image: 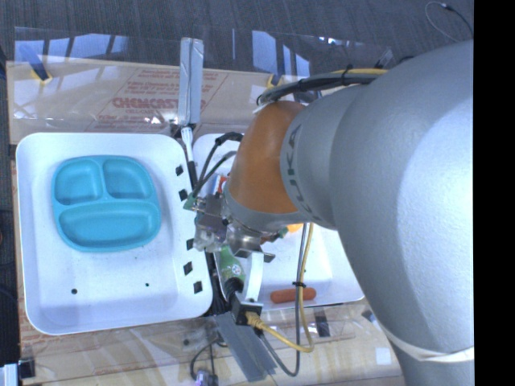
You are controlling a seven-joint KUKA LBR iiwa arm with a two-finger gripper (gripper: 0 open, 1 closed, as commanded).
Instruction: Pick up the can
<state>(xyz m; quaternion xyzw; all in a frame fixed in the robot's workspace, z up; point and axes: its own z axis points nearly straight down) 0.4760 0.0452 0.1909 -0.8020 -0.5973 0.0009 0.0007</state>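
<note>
My gripper (229,256) hangs low over the left edge of the right bin (338,284), close to the wall between the two bins. The grey arm with its orange band (265,167) reaches in from the right and covers most of that bin. I cannot make out a can among what shows around the gripper, and anything below the wrist is hidden. A small green patch (228,259) sits right at the gripper; I cannot tell what it is.
A blue divided plate (105,203) lies in the left bin (96,296). An orange sausage-shaped thing (294,296) lies near the front edge of the right bin. A sliver of yellow (296,228) peeks out beneath the arm.
</note>
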